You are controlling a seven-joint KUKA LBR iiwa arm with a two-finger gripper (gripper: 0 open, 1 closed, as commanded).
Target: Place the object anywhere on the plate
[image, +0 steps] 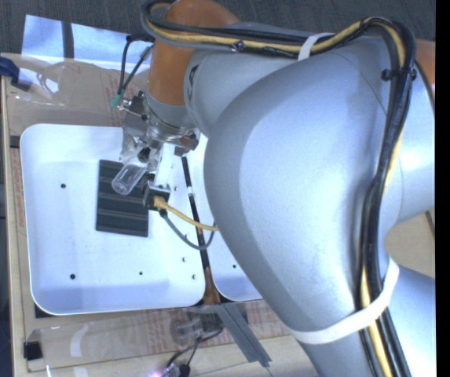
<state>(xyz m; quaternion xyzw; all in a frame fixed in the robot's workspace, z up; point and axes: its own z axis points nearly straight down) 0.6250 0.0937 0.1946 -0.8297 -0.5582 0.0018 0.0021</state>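
Jaws (134, 175) seem, as far as I can tell, clamped on a clear tube just above the dark plate (122, 204) in the left bin (44, 273), so I'd lower gently before releasing.

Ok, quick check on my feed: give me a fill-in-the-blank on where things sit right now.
1. The dark ribbed block lies in the ____ bin of the two.
2. The hand hangs over the block's upper ____ corner.
3. The band above the wrist is ____.
4. The bin holding the block is ____ in colour.

Missing words: left; right; orange; white
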